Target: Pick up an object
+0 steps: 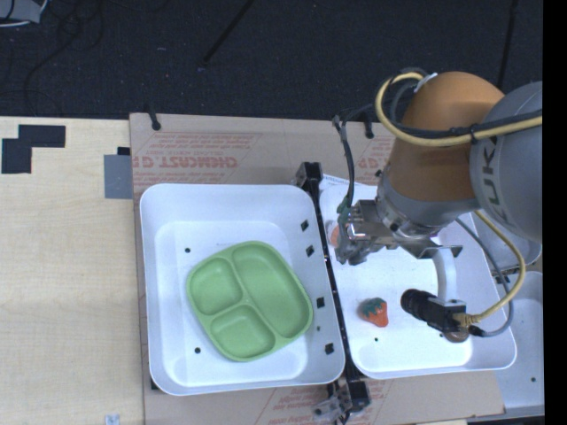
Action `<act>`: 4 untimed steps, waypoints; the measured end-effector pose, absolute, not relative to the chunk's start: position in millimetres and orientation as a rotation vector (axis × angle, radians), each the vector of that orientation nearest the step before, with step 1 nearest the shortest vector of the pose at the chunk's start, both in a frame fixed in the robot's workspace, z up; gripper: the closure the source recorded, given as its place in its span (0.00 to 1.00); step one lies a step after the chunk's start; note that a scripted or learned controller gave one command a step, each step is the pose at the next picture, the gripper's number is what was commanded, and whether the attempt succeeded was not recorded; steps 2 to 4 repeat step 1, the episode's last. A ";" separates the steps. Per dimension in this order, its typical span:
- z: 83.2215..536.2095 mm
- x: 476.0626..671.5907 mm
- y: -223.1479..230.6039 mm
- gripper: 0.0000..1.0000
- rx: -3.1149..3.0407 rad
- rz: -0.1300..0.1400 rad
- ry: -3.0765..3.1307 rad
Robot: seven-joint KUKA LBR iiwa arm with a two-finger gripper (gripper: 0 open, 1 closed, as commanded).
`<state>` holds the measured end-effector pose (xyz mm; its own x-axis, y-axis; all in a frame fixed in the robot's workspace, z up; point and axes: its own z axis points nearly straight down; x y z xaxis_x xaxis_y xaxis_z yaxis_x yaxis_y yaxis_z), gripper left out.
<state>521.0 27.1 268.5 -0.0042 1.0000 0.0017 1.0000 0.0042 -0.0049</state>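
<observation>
Green divided plate (249, 301) lies in left bin (168, 361). Small orange-red toy with green top (375, 311) lies on right bin (496, 352) floor, apart from gripper (347, 237). Gripper low near bin divider; jaw state cannot tell.

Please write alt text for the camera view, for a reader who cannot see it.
A grey and orange arm reaches from the right over the right bin, its gripper low near the bin's left wall. A small orange toy lies in that bin; the left bin holds a green divided plate.
</observation>
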 end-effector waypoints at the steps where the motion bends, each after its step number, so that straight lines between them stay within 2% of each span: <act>1: 254.3 522.3 72.4 1.00 -2.216 0.007 -2.221; 4: 254.3 522.3 72.4 1.00 -2.216 0.007 -2.221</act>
